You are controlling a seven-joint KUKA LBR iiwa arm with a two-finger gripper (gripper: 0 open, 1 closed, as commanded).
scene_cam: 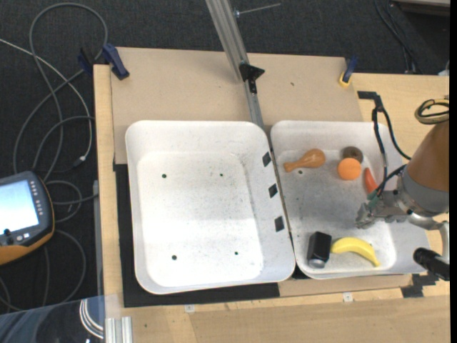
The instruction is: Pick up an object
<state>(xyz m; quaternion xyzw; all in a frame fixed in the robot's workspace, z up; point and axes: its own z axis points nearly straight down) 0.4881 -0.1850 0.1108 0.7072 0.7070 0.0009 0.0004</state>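
**Hand low in the right bin, beside the banana**

The hand [368, 215] sits low over the floor of the right bin [285, 138], toward its right side, at the end of the grey arm [427, 191] that comes in from the right with its orange band above the wrist. The metal tips point left and down, but they are small and blurred together, so I cannot tell how far apart they stand, and nothing can be seen caught between them.

Just below and left of the hand lies a yellow banana [356, 249], curved, near the bin's front wall. It lies close to the tips, though apart from them. Left of the banana, just beside its end, is a small black block [318, 249], standing tilted against the front left corner of the bin.

Above the hand, a slim red-orange object [369, 180] lies close to the dark cables running down to the wrist. Just left of it sits an orange ball [349, 168], with a brown round object [352, 153] touching or nearly touching it from behind. Further left lies a tan, pear-shaped object [307, 160] with its narrow end pointing left.

The left bin [143, 138] lies alongside, its white floor speckled with dark marks. Both bins rest on the bench [178, 84], which has blue clamps at its far corners. A handheld screen [21, 213] lies on the dark floor at far left.
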